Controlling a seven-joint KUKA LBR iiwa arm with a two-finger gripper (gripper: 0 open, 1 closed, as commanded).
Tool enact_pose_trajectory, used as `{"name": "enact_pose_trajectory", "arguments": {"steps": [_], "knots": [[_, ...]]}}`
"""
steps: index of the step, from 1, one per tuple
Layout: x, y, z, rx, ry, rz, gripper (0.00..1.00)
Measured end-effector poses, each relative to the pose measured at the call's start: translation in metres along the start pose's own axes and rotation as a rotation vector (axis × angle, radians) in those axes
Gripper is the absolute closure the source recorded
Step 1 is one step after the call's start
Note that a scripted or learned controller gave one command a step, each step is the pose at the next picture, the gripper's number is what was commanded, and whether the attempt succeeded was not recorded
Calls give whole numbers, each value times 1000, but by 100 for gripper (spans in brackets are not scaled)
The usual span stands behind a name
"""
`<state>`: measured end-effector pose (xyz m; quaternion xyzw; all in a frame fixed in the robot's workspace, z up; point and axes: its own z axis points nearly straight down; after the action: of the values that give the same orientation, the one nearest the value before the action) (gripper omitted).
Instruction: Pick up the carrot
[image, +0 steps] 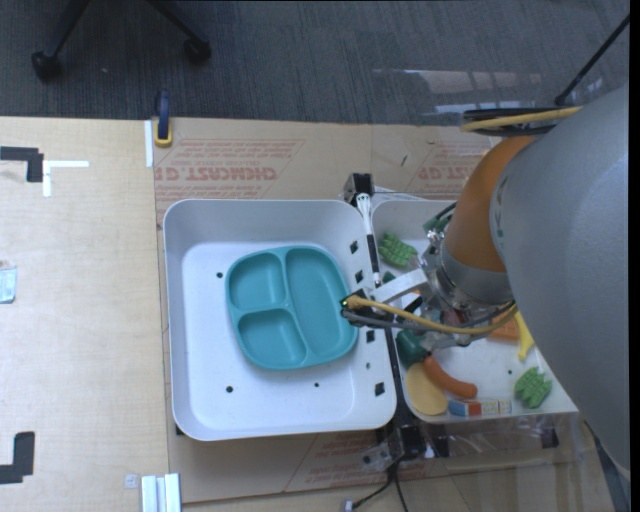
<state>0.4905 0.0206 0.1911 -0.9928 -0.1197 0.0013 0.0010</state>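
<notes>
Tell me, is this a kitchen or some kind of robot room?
Probably a robot lab, not a kitchen. A big grey robot arm reaches over two white bins, toy food like a plastic carrot lies in one, and an office chair's wheels show on carpet.

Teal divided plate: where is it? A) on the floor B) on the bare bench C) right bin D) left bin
D: the teal divided plate lies flat inside the left bin, while the toy foods sit in the right bin under the arm.
</notes>
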Motion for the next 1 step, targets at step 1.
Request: {"name": "enact_pose_trajectory", "arguments": {"steps": [1], "knots": [[9, 58, -125, -3, 1, 6, 100]]}}
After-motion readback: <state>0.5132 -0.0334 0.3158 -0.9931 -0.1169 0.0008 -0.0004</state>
